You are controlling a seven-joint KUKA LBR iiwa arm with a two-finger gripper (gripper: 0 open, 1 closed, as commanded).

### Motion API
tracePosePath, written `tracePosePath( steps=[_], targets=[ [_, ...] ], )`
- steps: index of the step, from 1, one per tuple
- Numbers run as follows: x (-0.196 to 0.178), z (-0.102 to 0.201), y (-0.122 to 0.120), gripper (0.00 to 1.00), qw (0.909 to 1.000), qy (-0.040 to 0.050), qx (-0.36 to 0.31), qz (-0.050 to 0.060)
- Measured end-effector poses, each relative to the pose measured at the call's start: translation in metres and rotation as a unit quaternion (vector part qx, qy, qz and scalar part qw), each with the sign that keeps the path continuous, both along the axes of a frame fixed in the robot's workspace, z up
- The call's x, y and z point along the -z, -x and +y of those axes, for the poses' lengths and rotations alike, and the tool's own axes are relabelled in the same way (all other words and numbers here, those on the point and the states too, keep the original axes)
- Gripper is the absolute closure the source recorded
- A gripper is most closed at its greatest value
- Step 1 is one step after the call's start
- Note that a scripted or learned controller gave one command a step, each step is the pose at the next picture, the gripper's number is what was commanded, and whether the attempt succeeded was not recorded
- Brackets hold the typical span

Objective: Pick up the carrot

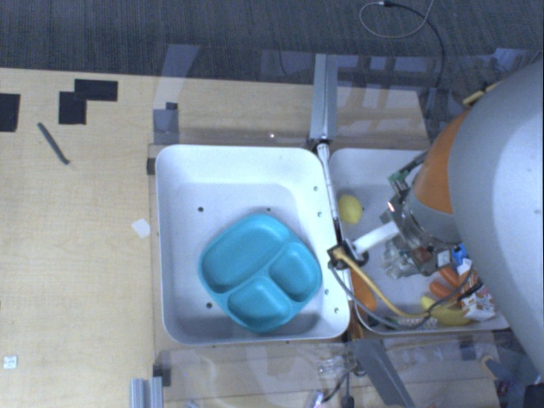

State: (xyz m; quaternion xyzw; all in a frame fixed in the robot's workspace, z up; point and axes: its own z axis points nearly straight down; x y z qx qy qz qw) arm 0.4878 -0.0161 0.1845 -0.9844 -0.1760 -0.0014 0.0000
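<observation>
Arm low over the right bin, carrot lying at that bin's near-left edge.

Two white bins sit side by side on the counter [76, 253]. The left bin [174, 228] holds one blue divided plate [259, 272] with three compartments. The right bin [370, 164] holds one yellow ball-like item [349, 207] toward its far-left part, one carrot [365, 291] by its near-left wall, and a cluster of small items [450, 300] at the near right, too jumbled to count. The grey arm [501, 219] with its orange band reaches in from the right, and the hand [406, 257] hangs low over the middle of the right bin. The carrot lies just left of and nearer than the hand, apart from it, partly crossed by a yellow cable [387, 304]. Whether the hand is open or closed I cannot tell.
</observation>
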Motion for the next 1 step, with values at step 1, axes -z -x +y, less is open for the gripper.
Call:
tracePosePath(
  steps=[1],
  targets=[
    [-0.0099, 0.0010, -0.0017, 1.00, 1.0000, 0.0001, -0.005, -0.001]
  ],
)
